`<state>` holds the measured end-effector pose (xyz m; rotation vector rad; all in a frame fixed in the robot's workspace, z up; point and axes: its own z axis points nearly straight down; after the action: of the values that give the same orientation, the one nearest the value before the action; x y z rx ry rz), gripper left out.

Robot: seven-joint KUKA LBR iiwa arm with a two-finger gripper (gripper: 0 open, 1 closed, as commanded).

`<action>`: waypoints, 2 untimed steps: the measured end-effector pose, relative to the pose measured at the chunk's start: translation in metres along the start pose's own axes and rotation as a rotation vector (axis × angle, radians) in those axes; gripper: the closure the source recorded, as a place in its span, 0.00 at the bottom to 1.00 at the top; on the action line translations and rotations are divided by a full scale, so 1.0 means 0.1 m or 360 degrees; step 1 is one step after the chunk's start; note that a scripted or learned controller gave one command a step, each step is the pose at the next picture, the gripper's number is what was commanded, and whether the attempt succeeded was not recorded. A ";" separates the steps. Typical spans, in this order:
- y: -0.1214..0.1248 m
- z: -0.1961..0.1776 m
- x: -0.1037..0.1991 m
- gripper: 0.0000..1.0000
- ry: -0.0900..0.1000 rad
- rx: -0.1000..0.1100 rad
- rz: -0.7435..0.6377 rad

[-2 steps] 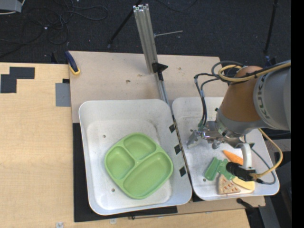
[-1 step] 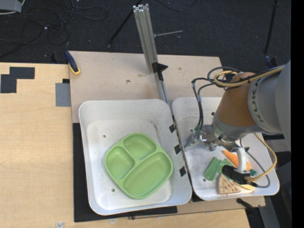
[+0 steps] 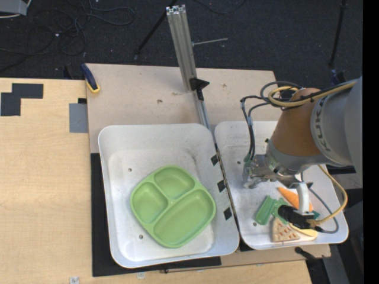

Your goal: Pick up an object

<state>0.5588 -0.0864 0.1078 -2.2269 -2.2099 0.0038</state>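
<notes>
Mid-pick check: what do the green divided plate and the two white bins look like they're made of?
Green divided plate: looks like moulded plastic, matte to satin; uniform colour, rounded compartment ridges, soft highlights. Left bin and right bin: probably thin formed plastic, dull white and faintly speckled or scuffed, with rounded corners and a shallow raised rim. Coated metal can't be ruled out from this view.

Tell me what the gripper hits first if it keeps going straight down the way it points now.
Most likely the bare white floor of the right bin. The gripper points down over its left part, above and left of the green block, which lies off that line. Depth is hard to judge from this slanted view.
</notes>
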 end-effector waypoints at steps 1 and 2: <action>0.01 -0.43 -0.05 1.00 -0.0002 -0.0009 -0.0004; 0.10 -0.95 -0.11 1.00 -0.0003 -0.0011 -0.0012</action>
<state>0.5695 -0.0973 0.2025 -2.2230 -2.2229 -0.0018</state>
